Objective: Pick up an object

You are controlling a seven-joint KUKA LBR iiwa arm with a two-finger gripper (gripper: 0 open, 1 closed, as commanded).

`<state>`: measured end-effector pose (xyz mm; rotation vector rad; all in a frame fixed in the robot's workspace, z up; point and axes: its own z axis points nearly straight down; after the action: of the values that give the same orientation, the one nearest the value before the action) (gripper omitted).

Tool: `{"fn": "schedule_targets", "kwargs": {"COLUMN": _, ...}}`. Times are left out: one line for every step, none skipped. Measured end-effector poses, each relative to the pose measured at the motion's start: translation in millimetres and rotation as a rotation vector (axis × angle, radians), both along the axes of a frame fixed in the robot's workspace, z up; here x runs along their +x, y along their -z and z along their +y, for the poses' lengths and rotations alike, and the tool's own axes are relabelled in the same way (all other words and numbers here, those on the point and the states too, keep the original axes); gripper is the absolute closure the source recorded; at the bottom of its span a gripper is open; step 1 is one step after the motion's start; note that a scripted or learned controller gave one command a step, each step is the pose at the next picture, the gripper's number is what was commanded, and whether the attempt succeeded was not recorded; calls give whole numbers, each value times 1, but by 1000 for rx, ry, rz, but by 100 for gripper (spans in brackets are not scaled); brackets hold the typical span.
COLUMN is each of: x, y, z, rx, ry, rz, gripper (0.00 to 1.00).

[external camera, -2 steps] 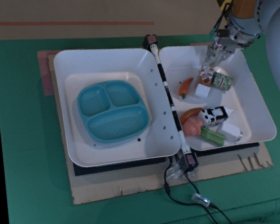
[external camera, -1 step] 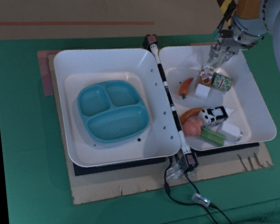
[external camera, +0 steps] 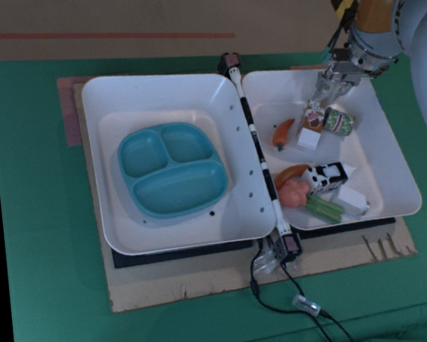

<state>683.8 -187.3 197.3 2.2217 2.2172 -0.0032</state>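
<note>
The right bin [external camera: 392,174] holds several small toys. At its back lie a small orange-topped carton [external camera: 314,117], a green can [external camera: 339,121] on its side, a white block [external camera: 309,139] and an orange pepper [external camera: 283,132]. My gripper [external camera: 330,98] hangs just above the carton and the can. It is open, one finger on each side of the gap, with nothing between them. Toward the front are a black-and-white cow-patterned box [external camera: 327,176], an orange piece [external camera: 290,173], a pink lump [external camera: 297,193], green celery sticks [external camera: 324,208] and a white box [external camera: 351,200].
A teal divided plate [external camera: 171,168] sits in the left bin [external camera: 108,102]. A black-and-white striped divider [external camera: 254,139] runs between the bins. Cables [external camera: 287,295] trail over the green bench in front. The arm enters from the upper right.
</note>
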Motion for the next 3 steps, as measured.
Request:
{"fn": "schedule_targets", "kwargs": {"x": -24, "y": -12, "z": -1, "rx": 0, "ry": 2, "rz": 0, "gripper": 100}}
{"fn": "schedule_targets", "kwargs": {"x": -42, "y": -112, "z": 0, "rx": 0, "ry": 1, "rz": -3, "gripper": 100}}
{"fn": "schedule_targets", "kwargs": {"x": -58, "y": -142, "z": 0, "rx": 0, "ry": 1, "rz": -4, "gripper": 100}}
